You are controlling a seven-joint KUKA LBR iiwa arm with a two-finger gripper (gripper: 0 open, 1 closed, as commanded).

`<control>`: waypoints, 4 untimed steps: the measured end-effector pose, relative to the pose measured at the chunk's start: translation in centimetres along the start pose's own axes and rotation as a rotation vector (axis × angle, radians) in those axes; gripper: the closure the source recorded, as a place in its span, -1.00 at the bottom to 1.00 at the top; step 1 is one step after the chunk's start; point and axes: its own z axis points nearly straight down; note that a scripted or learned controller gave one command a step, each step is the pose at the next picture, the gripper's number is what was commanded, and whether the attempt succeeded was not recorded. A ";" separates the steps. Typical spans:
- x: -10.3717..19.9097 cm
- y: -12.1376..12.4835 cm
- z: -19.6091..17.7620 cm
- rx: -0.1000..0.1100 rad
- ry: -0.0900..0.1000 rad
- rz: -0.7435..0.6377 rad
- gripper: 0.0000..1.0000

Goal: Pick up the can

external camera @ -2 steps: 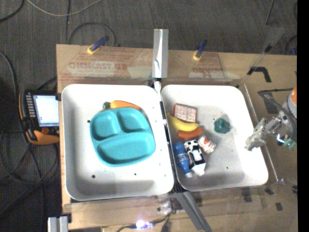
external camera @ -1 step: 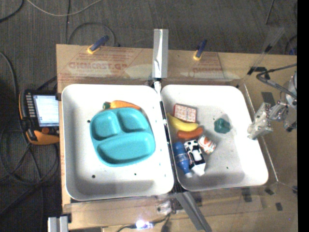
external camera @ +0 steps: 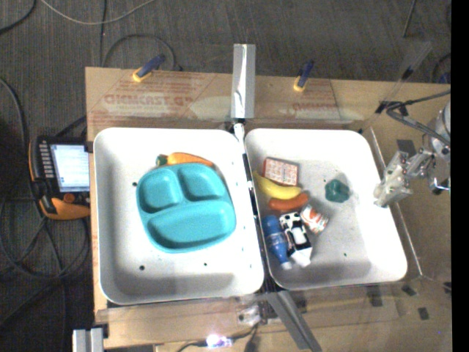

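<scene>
Grey gripper (external camera: 390, 187) hangs over right bin's (external camera: 381, 255) right rim

1. My pincer (external camera: 392, 182) was pale grey.
2. The divided tray (external camera: 187, 205) was turquoise in its white bin (external camera: 110, 218).
3. Right of that tray lay a yellow banana (external camera: 277, 188).
4. Beyond the banana sat a dark green lump (external camera: 337, 191).
5. Below the banana lay a blue bottle (external camera: 276, 245).

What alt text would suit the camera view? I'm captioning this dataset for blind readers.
A robot gripper hovers at the right edge of the right white bin, apart from a small can that lies among a banana, a blue bottle, a green object and a small box. The left bin holds a turquoise divided plate.
</scene>
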 end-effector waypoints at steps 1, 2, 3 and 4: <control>0.7 -2.2 15.4 0.000 0.004 0.171 1.00; -2.2 0.9 1.8 0.000 0.000 0.090 1.00; -2.2 0.9 1.8 0.000 0.000 0.091 -1.00; -0.9 0.0 10.5 0.002 0.003 -0.058 -1.00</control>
